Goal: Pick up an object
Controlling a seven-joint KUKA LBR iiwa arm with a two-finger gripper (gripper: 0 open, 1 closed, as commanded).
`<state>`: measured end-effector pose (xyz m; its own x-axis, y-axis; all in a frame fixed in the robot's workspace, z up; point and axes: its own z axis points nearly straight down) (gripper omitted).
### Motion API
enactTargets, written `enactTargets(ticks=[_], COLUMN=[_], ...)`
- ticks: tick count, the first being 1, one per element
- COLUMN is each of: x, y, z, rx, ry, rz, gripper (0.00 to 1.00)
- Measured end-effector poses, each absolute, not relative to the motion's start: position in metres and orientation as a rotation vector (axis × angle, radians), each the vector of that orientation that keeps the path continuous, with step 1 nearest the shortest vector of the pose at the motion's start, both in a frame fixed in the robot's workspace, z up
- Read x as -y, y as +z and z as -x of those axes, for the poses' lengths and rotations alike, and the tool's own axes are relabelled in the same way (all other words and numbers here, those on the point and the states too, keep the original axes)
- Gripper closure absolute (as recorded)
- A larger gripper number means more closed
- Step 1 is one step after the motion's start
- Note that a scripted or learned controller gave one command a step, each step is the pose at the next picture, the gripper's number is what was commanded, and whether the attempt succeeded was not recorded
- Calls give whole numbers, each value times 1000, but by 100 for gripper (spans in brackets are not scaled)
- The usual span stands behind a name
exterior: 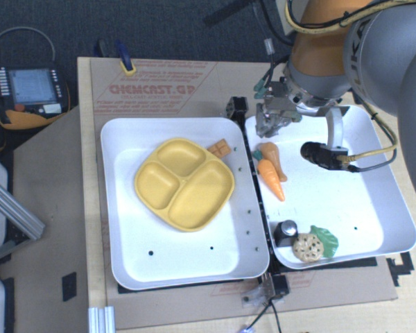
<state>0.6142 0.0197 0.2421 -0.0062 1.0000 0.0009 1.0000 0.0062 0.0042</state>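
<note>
Two carrots (271, 168) lie just below my pincer (269, 125); can't tell its spread. I'd centre over one, descend straight, close across its width.

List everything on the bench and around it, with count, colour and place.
white bins: two, side by side on the bench
divided plate: one, yellow, left bin
small block: one, brown, left bin, by the plate's upper right
carrot: one, orange, right bin, left side
cookie: one, tan, right bin, near corner
leafy piece: one, green, beside the cookie
handheld pendant: one, dark, left of the bench
arm: one, grey and orange
gripper: one, above the carrot
</note>
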Motion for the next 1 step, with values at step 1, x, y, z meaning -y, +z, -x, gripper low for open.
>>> enactTargets(ticks=[1], x=[-73], y=[241], z=[-637], rx=[-2227], ry=[6], rz=[-2213], gripper=[100])
